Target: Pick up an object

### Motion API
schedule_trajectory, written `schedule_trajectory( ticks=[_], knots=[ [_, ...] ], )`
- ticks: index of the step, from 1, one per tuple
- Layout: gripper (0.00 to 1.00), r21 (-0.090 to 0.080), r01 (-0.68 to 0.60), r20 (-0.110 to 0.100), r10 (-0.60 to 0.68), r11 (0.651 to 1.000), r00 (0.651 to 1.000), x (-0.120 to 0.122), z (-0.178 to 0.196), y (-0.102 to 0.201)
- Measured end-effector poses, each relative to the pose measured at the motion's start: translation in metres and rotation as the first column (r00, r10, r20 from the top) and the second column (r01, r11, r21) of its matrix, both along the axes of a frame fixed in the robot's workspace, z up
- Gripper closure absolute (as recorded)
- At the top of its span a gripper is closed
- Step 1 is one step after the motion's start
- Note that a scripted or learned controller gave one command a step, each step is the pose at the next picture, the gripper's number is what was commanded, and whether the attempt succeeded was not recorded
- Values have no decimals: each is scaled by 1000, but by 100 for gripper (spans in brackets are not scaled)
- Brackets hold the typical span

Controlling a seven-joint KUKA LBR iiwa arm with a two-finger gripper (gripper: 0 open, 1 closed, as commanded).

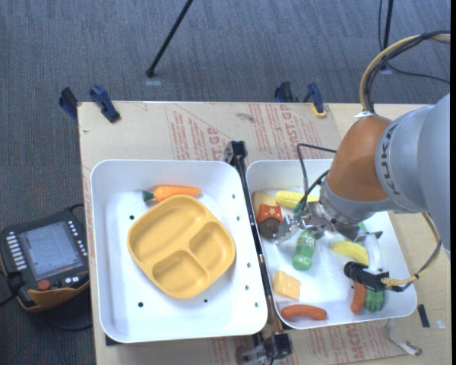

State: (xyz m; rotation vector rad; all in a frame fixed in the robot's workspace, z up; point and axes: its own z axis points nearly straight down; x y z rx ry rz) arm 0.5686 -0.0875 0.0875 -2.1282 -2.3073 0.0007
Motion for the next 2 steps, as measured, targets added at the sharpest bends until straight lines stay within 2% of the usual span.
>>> schedule_trajectory(
  ticks=[1,2],
  knots=[
    [100,1,6,-2,-6,1000,1000,0,10,0],
    [100,-2,365,0,-365,931,931,-13,141,35]
  ],
)
